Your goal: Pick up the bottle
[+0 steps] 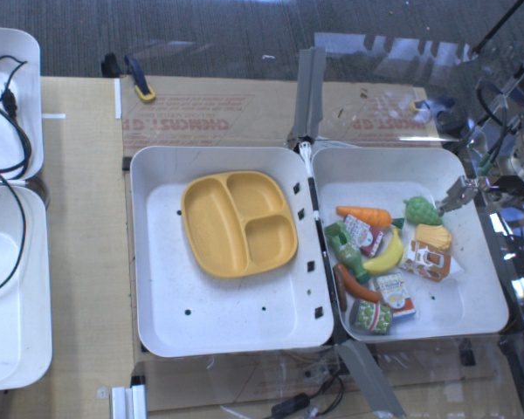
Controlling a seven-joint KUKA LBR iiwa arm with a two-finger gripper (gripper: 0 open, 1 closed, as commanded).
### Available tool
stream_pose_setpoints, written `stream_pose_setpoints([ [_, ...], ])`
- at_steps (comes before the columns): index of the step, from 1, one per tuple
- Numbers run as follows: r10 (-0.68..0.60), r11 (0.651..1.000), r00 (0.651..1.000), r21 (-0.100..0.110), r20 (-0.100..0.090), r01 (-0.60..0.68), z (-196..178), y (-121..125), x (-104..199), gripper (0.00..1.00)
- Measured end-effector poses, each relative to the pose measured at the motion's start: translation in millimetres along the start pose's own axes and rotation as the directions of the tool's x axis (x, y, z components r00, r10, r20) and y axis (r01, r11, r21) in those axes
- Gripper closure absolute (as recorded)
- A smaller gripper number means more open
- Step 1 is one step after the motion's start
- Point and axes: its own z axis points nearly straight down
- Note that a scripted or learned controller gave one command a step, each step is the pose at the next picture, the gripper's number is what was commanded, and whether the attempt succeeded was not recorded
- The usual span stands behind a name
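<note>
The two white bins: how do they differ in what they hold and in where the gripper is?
The left bin holds one yellow divided plate, lying flat; the right bin holds a pile of small toy foods, among them a carrot and a banana. The gripper is above the right bin's far right part, away from the left bin. Both bins are shallow, white and side by side.

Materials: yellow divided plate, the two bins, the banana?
Yellow plate: looks like moulded plastic, matte, one uniform colour, soft rounded dividers. Bins: likely thin formed plastic, white, faintly glossy, rounded corners. Banana: probably toy plastic, smooth, evenly yellow; rubber or foam not excluded.
</note>
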Motion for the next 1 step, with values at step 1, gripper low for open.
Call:
stream_pose_setpoints([
  [1, -0.037, 0.999, 0.999, 0.002, 0.0, 0.037, 82.3, 39.5, 28.1, 0.0],
])
